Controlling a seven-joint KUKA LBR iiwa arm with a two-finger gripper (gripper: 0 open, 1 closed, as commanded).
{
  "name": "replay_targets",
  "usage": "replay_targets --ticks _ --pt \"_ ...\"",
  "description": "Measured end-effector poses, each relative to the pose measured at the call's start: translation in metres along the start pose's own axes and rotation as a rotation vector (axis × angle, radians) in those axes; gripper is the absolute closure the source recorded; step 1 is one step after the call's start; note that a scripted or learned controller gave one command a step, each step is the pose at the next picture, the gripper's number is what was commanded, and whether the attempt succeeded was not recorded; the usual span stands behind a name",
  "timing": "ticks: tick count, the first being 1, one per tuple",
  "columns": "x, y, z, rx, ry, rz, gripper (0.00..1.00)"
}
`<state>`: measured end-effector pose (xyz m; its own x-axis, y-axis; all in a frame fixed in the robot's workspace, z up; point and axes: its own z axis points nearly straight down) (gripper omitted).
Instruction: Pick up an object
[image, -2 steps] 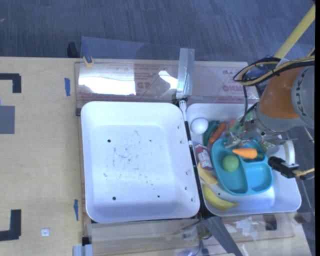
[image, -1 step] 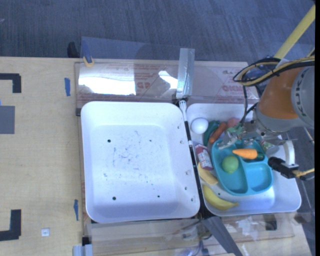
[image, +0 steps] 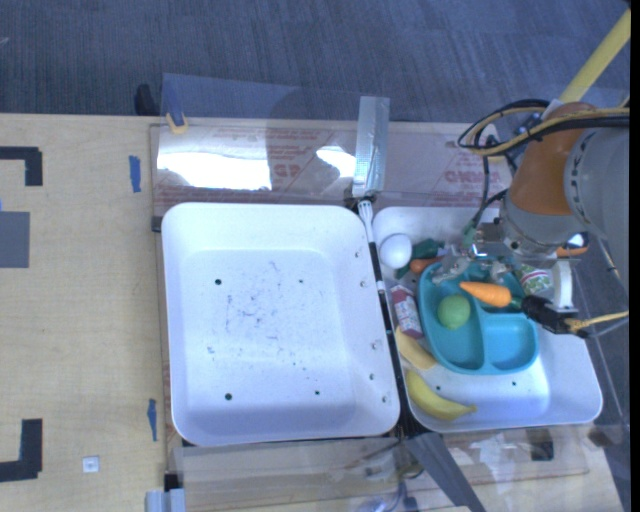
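The right bin (image: 565, 392) holds a blue divided dish (image: 503, 345) with a green ball (image: 453, 312) in its left part. An orange carrot (image: 486, 294) lies across the dish's back rim. A yellow banana (image: 430, 386) lies at the dish's front left, and a white egg (image: 396, 249) rests in the bin's back left corner. A small red-labelled packet (image: 405, 311) lies between egg and banana. My gripper (image: 478, 260) hangs low over the back of the bin, just behind the carrot and the dish rim. The wrist hides its tips.
The left bin (image: 270, 320) sits beside the right one, with a raised divider (image: 380, 300) between them. A dark green item (image: 428, 247) lies next to the egg. Cables (image: 560, 318) trail from the wrist over the right bin's right side. A clear plastic wall (image: 260, 165) stands behind the bins.
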<state>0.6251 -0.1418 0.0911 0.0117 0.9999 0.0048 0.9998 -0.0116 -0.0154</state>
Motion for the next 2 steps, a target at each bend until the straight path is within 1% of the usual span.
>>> replay_targets --ticks 1,2 --pt "0.007 -0.035 0.0 -0.029 -0.009 -0.147 0.0" --pt "-0.002 0.023 0.002 0.002 -0.004 -0.217 0.0"
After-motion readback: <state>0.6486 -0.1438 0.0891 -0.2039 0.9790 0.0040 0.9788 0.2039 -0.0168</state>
